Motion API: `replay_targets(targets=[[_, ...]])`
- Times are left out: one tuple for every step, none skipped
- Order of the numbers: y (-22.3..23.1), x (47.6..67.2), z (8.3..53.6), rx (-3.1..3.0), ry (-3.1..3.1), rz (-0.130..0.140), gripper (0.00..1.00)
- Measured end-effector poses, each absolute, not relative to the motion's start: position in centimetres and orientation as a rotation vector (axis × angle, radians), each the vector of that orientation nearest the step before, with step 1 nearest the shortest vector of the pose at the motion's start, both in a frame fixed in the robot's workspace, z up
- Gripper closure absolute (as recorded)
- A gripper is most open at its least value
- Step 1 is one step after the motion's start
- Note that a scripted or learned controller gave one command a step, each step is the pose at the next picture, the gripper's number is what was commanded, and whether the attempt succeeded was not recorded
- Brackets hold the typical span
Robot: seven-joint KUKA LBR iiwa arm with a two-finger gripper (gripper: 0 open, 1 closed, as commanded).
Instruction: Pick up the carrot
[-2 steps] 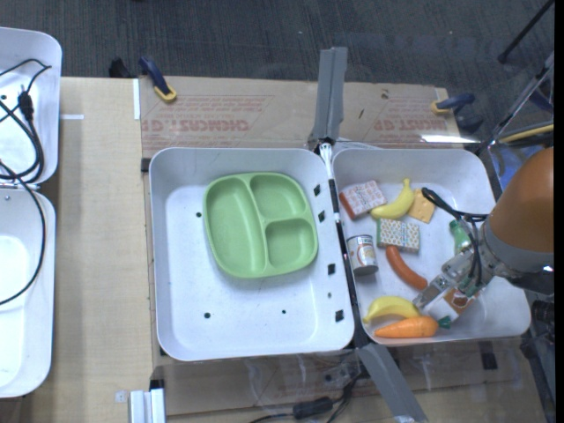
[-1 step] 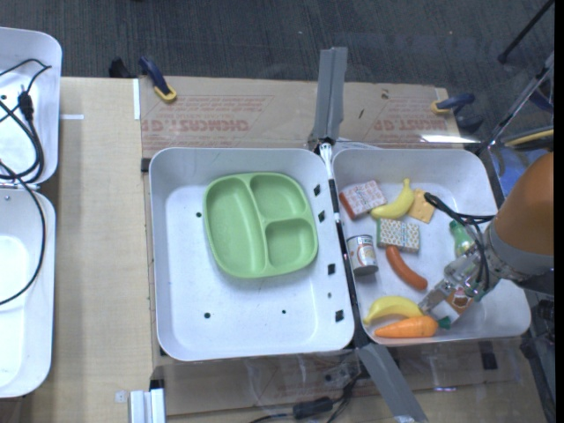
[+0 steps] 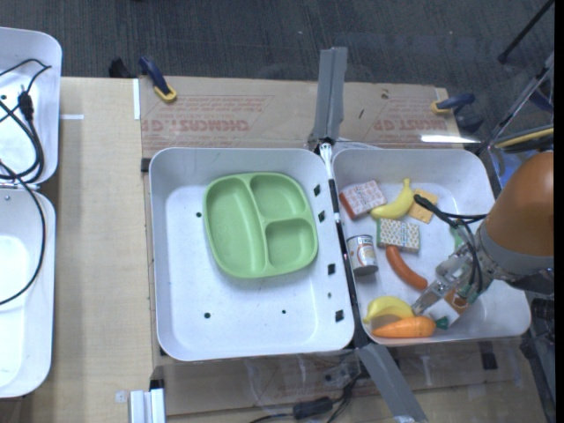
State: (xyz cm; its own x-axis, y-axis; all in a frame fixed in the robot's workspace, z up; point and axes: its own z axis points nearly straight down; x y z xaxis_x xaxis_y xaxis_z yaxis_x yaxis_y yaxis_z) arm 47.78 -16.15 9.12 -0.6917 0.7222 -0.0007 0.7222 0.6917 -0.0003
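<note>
The carrot (image 3: 405,328) is orange with a small green stub at its right end. It lies flat along the front wall of the right bin (image 3: 507,320). My gripper (image 3: 443,293) hangs low over the same bin, just above and to the right of the carrot's green end. Nothing can be made out in its grasp. The arm's orange band (image 3: 529,205) sits over the bin's right side and hides part of it.
A yellow fruit (image 3: 388,307) touches the carrot's back side. A red sausage (image 3: 406,268), a small can (image 3: 361,256), a patterned block (image 3: 398,233), a banana (image 3: 396,204) and a cracker box (image 3: 362,197) lie further back. The left bin (image 3: 176,307) holds a green divided plate (image 3: 262,224).
</note>
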Motion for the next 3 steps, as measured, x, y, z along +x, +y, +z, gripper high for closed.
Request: replay_targets(targets=[[-16.38, 47.83, 9.15, 1.186, 2.907, -0.001, 0.00], [-16.21, 48.03, 9.29, 1.054, 2.951, 0.001, 0.00], [-16.87, 48.16, 9.38, 0.947, 2.983, 0.002, 0.00]])
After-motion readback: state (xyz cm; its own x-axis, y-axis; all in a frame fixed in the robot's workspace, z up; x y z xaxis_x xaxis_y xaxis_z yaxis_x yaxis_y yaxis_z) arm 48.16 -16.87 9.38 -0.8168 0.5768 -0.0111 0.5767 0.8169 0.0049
